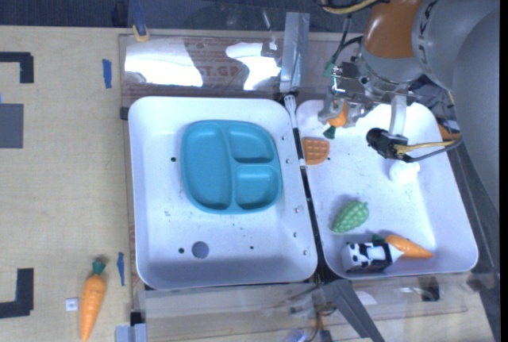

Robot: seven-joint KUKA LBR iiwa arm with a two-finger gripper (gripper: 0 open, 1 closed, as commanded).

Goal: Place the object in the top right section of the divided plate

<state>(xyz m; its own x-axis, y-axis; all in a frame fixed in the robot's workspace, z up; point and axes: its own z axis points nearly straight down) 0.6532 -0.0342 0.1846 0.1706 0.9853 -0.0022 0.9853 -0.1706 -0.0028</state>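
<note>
1. Two white bins are seen side by side: left bin, right bin.
2. A blue divided plate is set flat in the left bin; nothing is seen in its sections.
3. The gripper is placed over the far left corner of the right bin, beside the divider.
4. A small orange piece is seen between the fingertips; jaws are closed narrowly on it.
5. A waffle-like orange piece is found just below the gripper, on the bin floor.
6. A green knobbly item, a black-and-white cow toy and a carrot are grouped near the front.
7. A second carrot is left on the bench, outside the bins.
8. No readable writing or labels can be made out.
</note>
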